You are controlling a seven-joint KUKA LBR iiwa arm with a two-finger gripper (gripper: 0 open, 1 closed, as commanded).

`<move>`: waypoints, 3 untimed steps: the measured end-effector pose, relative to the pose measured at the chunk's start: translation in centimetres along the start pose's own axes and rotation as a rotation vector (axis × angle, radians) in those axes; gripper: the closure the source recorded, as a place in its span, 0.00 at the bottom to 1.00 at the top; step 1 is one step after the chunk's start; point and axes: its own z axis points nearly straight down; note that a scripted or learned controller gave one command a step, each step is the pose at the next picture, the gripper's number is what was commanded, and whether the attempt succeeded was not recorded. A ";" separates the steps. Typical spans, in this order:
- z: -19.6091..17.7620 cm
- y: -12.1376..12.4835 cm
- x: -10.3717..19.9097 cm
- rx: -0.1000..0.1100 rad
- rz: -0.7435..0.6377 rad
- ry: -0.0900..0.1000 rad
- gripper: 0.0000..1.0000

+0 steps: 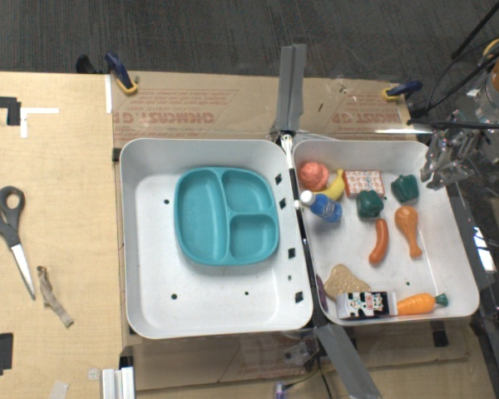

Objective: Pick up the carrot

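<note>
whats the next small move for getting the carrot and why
Probably swing the gripper toward the near right corner of the right bin. It hangs at that bin's far right rim, while the carrot lies along the near wall beside the milk carton, well away from it.

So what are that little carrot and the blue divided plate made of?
The carrot looks like moulded toy plastic: even orange body, green cap, slight sheen. The divided plate seems smooth matte plastic, one uniform teal with soft rounded ridges. Neither can be confirmed from looks alone.
</note>
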 end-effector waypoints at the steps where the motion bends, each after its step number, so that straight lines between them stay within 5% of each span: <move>1: 2.9 3.2 7.6 -0.001 -0.032 0.002 1.00; 2: 2.8 10.0 9.8 -0.001 -0.052 0.002 1.00; 3: -5.0 4.5 10.5 0.001 -0.049 0.000 1.00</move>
